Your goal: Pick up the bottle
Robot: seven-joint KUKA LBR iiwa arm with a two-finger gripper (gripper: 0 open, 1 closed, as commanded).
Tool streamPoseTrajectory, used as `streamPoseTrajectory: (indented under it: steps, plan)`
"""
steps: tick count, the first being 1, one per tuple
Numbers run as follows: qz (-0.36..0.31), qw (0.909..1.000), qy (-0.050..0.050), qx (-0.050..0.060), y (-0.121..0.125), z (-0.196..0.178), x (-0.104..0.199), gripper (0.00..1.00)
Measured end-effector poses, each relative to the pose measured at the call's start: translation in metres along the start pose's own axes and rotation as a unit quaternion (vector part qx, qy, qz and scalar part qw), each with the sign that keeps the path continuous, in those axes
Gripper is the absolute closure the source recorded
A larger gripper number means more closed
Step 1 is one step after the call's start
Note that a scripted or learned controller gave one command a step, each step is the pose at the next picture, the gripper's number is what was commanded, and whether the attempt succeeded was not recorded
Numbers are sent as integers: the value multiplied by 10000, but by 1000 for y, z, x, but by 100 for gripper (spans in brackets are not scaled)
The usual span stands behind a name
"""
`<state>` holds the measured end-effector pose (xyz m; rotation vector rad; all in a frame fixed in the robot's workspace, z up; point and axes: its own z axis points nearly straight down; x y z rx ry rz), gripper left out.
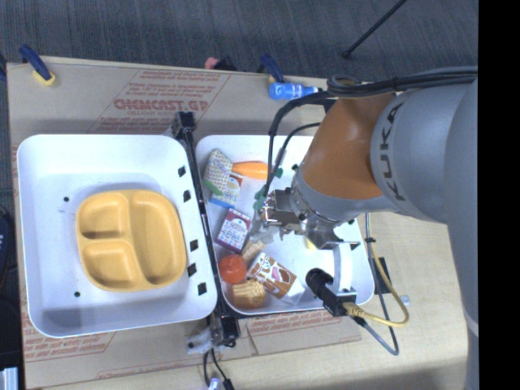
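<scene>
My gripper (271,211) hangs low over the middle of the right bin (364,276), under the orange wrist band. Just below it a pale, see-through shape (258,244) lies among the items. It may be the bottle, but the arm hides most of it. I cannot make out whether anything is held.
The right bin holds a patterned pouch (218,173), an orange carrot (252,169), a purple box (233,230), a red tomato (233,268), a brown packet (273,275) and a bread piece (248,294). In the left bin (41,177) lies a yellow divided plate (130,238). Black clips run along the divider.
</scene>
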<state>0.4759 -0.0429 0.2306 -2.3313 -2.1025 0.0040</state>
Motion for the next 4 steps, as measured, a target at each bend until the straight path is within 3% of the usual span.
streamPoseTrajectory:
  steps: [1,2,3,4]
  plan:
    - [-953,9954,3,13,-7,36,64,100]
    - [-1099,9939,-3,-15,-5,-152,56,100]
    - [-1922,9813,-1,7,-4,-21,37,100]
    - [-4008,9162,1,7,-8,39,74,100]
